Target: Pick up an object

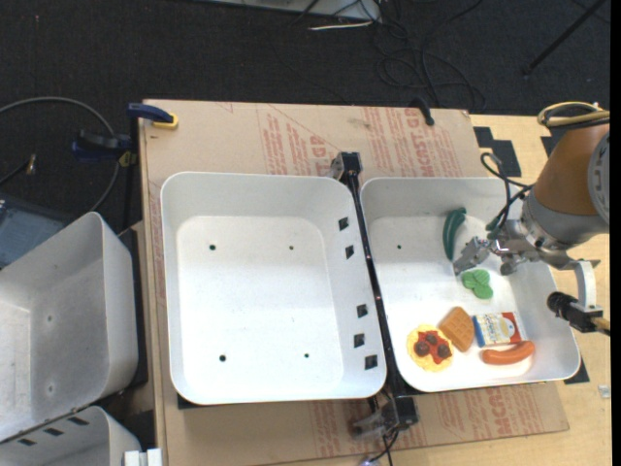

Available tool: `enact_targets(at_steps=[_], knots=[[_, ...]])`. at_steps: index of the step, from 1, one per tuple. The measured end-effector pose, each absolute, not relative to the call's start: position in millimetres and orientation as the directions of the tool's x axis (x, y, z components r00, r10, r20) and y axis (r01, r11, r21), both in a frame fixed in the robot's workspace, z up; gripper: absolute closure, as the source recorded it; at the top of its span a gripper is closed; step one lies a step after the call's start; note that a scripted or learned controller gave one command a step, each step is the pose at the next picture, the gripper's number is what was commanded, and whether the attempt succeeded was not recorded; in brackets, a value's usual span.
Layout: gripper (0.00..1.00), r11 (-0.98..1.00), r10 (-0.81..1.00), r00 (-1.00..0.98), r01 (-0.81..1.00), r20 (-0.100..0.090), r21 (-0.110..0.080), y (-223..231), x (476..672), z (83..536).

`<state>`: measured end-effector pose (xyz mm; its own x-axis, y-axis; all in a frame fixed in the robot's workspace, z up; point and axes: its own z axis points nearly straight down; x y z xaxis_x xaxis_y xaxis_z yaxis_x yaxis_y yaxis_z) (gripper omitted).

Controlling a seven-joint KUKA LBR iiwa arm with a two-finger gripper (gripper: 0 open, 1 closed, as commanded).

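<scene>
You're looking at 1 arm [572, 187] here, and it's pretty chunky: a fat rounded orange band up top, with smooth grey housing right under it. A thin yellowish cable loops over the top of the orange part, and a couple of black cables trail off the wrist area. The gripper [473, 257] end is way busier, all bare silvery metal bits and small dark parts, kinda skeletal next to the smooth body. You'll also spot a pale bracket with a black knob-like piece hanging off the arm's lower side.
</scene>
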<state>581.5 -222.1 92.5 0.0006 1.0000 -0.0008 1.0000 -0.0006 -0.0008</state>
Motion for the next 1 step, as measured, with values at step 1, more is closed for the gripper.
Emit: enact_targets(at_steps=[1], knots=[[1.0,0.002,1.0,-0.002,1.0,-0.002,0.002,-221.7,582.7,102.8]])
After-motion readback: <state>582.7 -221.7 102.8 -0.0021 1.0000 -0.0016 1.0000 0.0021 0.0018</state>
